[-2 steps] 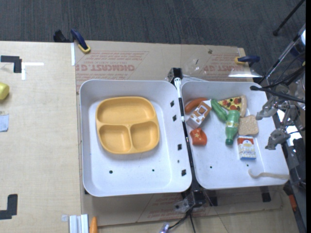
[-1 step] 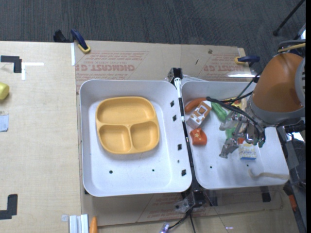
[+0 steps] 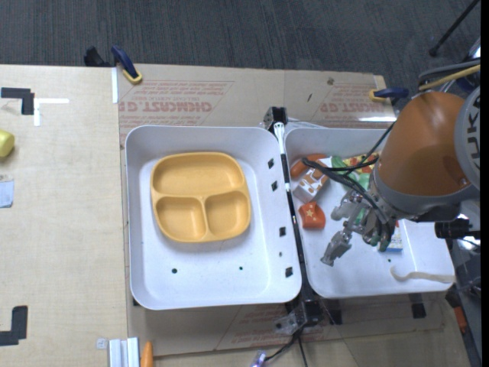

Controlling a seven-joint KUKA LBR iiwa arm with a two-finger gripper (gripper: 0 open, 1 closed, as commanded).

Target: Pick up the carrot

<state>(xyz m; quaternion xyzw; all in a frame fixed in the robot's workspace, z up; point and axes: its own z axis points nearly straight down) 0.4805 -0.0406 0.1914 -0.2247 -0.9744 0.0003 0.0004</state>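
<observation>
Hand [image 3: 341, 245] — fingers apart, empty, right bin [image 3: 367, 277], cardboard [image 3: 176, 102] print mirrored — "CHEWCAST", unsure.

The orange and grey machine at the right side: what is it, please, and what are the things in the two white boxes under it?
It is a robot arm, seen by one camera looking down from above. At its end is a two-finger hand, hanging over the right bin; nothing shows between its fingers. That bin holds small toy foods: a red tomato-like piece, an orange piece that may be the carrot it should pick up, and a small packet. The left bin holds a yellow divided plate.
</observation>
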